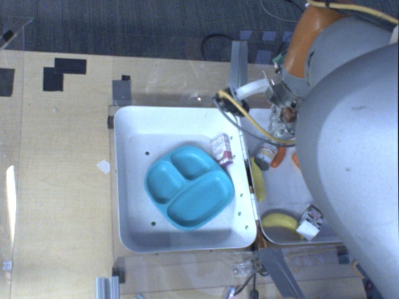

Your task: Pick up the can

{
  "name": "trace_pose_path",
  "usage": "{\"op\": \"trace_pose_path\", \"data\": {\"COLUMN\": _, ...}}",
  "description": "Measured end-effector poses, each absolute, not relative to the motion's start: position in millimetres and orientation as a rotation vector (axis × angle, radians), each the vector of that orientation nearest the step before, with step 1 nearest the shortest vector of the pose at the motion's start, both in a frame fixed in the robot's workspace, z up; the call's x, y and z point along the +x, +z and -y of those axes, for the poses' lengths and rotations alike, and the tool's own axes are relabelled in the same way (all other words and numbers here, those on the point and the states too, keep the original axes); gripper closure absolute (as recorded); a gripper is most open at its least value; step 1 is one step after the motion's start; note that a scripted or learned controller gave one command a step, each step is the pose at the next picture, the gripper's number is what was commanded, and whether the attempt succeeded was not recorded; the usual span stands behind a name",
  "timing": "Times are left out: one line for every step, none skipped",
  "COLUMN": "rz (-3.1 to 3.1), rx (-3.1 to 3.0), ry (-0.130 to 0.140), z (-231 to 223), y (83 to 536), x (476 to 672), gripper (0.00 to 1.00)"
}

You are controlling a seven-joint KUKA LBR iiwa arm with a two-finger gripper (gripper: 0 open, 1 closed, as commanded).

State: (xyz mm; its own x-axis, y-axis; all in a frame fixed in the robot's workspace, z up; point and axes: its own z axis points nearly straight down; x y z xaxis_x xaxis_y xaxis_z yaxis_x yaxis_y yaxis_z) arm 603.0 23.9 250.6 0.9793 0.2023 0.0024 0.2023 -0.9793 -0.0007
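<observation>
In the camera view, my arm (349, 123) crowds the right bin (274, 232), the gripper (282, 122) poised just above the can (267, 154), likely lining up a grab; I cannot tell how it is set. The can lies tilted near the divider, long axis running about one to seven o'clock. A blue plate (190, 187) sits in the left bin (134, 167).

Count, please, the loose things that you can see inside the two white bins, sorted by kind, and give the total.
Blue divided plate: 1
Small red and white packet: 1
Can: 1
Yellow banana-like pieces: 2, the other lying near the wall between the bins
Small white and dark item: 1, too blurred to name
Total: 6 in plain sight; the arm covers much of the right bin.
</observation>
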Motion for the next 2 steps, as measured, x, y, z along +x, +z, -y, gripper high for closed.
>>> {"op": "trace_pose_path", "data": {"rz": 0.573, "rx": -3.087, "ry": -0.008, "z": -110, "y": 243, "x": 646.9, "gripper": 1.0}}
{"op": "trace_pose_path", "data": {"rz": 0.892, "rx": -3.012, "ry": -0.002, "z": -120, "y": 263, "x": 571.2, "gripper": 1.0}}
